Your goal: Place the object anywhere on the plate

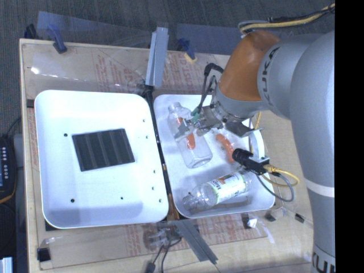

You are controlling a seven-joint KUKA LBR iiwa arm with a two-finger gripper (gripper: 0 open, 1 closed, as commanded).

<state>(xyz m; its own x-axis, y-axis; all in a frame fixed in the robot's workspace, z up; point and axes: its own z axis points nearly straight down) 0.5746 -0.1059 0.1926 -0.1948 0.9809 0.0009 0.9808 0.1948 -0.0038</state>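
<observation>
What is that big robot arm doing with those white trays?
The grey and orange arm has reached into the right tray, with its gripper low over a small clear bottle. A bigger plastic bottle lies on its side closer to us. The left tray holds a dark ridged plate, with no bottle on it.

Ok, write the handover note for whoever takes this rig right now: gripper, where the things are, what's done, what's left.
Gripper: low over the upper part of the right bin, among the clutter; whether it is open or shut cannot be told, and no grasp is visible.
Things: the dark ribbed plate lies in the left bin with nothing on it. The right bin has a clear plastic bottle with a label lying on its side near the bottom, a clear cup-like item and small orange pieces.
Done: nothing placed.
Left: grasp an object, carry it to the plate, release.
</observation>
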